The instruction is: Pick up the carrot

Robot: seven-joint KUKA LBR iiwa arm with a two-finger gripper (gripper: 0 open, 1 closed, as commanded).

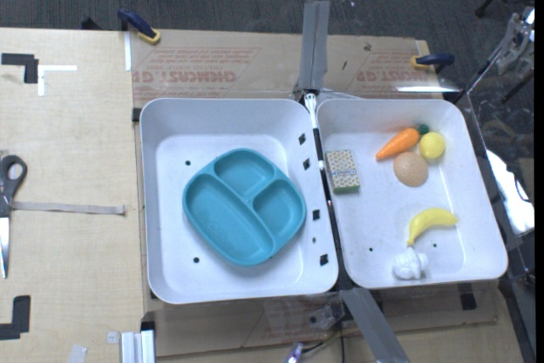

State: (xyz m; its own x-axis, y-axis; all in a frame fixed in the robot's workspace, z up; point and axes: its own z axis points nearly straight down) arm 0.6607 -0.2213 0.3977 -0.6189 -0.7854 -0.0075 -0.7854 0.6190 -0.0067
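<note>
In the camera view, the carrot [398, 143] is lying tilted in the far part of the right bin [476, 183], its green tip pointing toward a yellow lemon [433, 146] just beside it. A tan egg-like ball [411, 169] is sitting just below the carrot, touching or nearly touching it. Nearer than the carrot, a banana [431, 224] is resting, and a white lump [409, 265] is lying by the bin's near wall. To the carrot's left, a small patterned box [342, 170] is sitting by the bin's left wall. Farther left, the left bin [161, 183] is holding a blue divided plate [245, 207]. Scissors [8, 208] are lying on the desk [68, 149]. The hand's state cannot be told.
</note>
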